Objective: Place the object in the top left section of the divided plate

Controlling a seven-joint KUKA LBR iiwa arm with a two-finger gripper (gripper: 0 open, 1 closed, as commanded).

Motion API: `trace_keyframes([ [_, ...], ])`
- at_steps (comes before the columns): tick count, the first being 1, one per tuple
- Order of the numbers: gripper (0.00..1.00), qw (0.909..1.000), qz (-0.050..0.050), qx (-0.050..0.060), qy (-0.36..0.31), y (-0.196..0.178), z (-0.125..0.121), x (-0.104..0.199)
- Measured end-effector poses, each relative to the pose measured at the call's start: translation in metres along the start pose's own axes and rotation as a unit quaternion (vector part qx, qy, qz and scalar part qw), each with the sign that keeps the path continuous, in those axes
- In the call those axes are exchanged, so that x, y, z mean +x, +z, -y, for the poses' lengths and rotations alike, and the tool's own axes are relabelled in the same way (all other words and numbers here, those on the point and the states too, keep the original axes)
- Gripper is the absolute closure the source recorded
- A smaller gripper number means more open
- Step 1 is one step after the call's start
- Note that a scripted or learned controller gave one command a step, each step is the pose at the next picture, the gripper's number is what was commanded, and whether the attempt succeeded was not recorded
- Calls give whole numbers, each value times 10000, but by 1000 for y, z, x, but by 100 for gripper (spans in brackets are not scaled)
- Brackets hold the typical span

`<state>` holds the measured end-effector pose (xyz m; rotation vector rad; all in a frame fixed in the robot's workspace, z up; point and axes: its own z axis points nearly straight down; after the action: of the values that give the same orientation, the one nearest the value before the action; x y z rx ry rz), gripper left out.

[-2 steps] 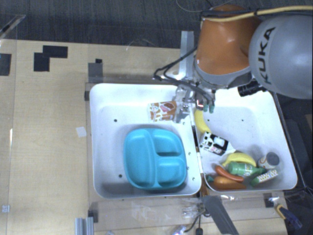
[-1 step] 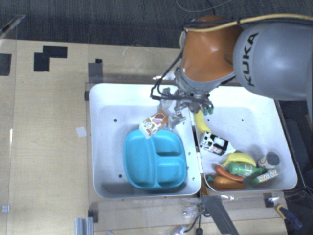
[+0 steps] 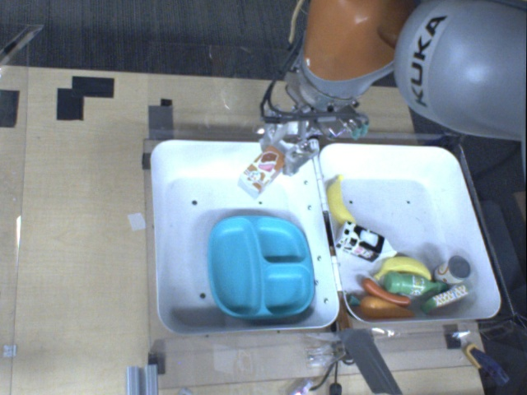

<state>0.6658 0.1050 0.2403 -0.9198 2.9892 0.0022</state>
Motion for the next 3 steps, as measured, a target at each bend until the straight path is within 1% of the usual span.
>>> trace_keyframes([
  [1,100,9832,3,-7,-1826,-66,-32,-16],
  [2,100,9097,2,-17,-4153,-61,-30,-26],
  [3,100,9109,56,3,-4127,-74,-31,-28],
])
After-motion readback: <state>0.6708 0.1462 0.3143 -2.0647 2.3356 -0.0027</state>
